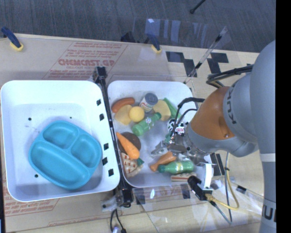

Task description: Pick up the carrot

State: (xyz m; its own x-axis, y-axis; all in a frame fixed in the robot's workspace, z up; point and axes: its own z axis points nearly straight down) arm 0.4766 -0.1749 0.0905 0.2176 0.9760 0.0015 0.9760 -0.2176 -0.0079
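Diagonally, the carrot (pixel 127 146) lies pointing upper-left; the hand (pixel 166 147) grip state cannot be told

Red print reading "CHEMCAST GP" (pixel 86 62) stands on the brown protective paper (pixel 48 67) that covers the counter, well up and to the left of the pincer (pixel 166 147), beyond the far rim of the left white bin (pixel 9 130). Smaller red lines run above and below those letters, too fine to read. More of the same red print repeats along the paper's lower left edge (pixel 26 204), again too small to make out. Dark letters, seemingly "KU" (pixel 229 111), sit on the arm's grey shell just right of the orange band, up and to the right of the pincer.
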